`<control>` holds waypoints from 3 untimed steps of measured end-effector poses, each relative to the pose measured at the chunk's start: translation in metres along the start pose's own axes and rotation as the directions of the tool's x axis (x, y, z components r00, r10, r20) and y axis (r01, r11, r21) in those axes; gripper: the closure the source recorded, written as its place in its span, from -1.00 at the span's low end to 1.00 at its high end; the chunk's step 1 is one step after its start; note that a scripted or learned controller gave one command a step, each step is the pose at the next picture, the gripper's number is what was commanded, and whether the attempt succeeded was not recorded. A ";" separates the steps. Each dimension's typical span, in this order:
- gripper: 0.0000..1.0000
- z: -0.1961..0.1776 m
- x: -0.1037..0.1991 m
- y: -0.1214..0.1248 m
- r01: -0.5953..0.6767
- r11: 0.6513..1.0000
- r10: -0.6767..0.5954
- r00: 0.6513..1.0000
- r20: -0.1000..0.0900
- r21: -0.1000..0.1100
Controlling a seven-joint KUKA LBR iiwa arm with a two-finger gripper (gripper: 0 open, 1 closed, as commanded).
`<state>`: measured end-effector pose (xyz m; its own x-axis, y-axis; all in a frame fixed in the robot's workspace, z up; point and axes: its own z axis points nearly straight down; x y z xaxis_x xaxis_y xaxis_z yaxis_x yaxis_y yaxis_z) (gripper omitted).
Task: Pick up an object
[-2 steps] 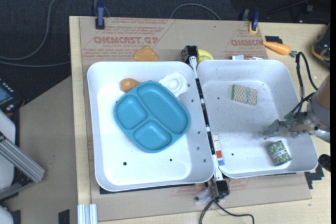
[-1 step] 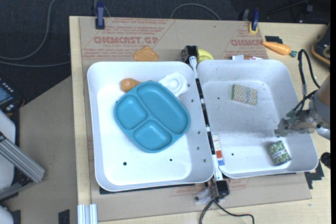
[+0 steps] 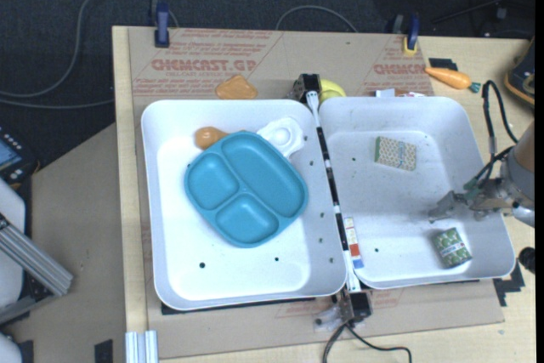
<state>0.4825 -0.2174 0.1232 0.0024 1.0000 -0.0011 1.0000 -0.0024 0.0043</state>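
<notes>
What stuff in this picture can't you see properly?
- Orange thing in the left bin: the blue divided plate covers part of it.
- Yellow thing behind the bins: the right bin rim hides its lower part.
- Gripper: too small and blurred to make out clearly.
- Green packet and patterned packet: print too small to read.

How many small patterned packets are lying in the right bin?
2. One packet lies in the far part of the right bin; the other packet lies near its right wall, just in front of the gripper. The arm may hide more.
</notes>
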 end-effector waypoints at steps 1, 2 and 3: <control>1.00 -0.010 0.000 0.001 0.000 1.000 0.000 1.000 0.001 -0.003; -1.00 -0.010 0.000 0.001 0.000 1.000 0.000 1.000 0.001 -0.002; -1.00 -0.033 0.003 0.043 0.006 1.000 -0.006 1.000 0.002 -0.002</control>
<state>0.5252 -0.2148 0.1561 -0.0032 1.0000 -0.0033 1.0000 0.0032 0.0061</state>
